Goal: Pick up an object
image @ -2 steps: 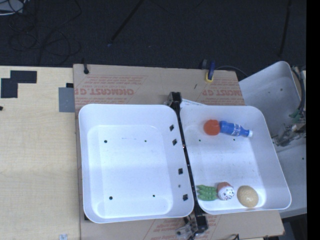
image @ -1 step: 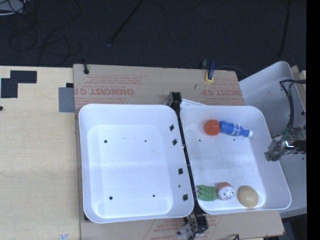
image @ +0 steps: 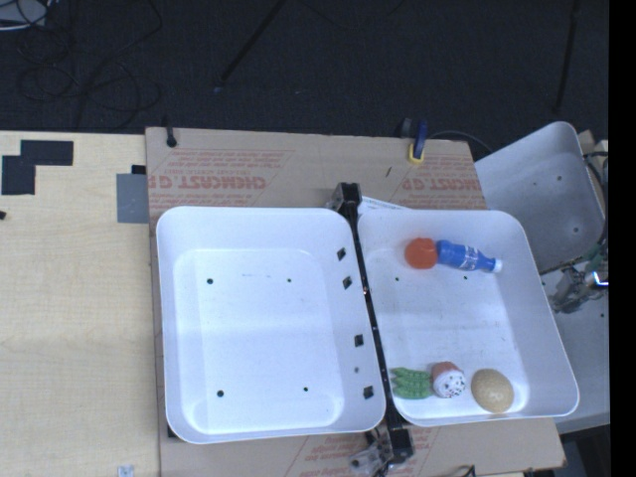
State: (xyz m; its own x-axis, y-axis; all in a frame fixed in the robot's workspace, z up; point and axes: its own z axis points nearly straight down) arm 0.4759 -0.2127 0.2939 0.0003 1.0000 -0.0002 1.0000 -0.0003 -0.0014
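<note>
White plastic bins hold the objects: an orange ball (image: 420,253) touches a blue bottle (image: 467,257) in the right bin (image: 532,296); the gripper's state I cannot tell.

A small cluster of thin dark struts or cables (image: 579,288) sits at the far right edge of the camera view, on the side the robot reaches in from. It has a pale blue-white glint at its outer end. It is too small and blurred to tell whether it is part of the robot's own body or loose wiring, and no pose or joint angle can be read from it.
</note>
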